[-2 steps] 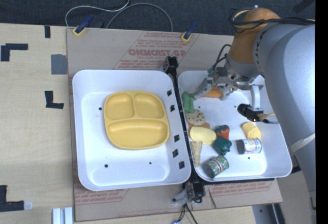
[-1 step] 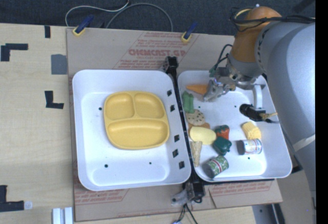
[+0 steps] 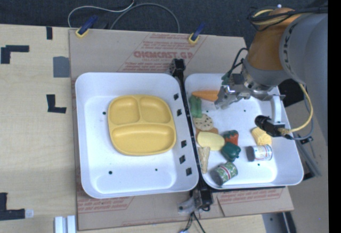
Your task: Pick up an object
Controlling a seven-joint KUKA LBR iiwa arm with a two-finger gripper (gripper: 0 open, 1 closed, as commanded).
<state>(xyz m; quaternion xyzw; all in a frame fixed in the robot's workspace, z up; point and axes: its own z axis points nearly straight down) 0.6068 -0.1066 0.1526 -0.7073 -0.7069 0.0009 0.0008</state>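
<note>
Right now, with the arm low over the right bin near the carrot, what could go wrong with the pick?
1. The gripper sits at the tip of the carrot, so an off-centre grip may let it slip or spin away.
2. The carrot lies close to the right bin wall, by the divider, so it may be pushed against that wall.
3. The cookie and green piece crowd nearby and may get nudged.

Robot lab, arm (image 3: 287, 40), white bins (image 3: 90, 173)
</note>
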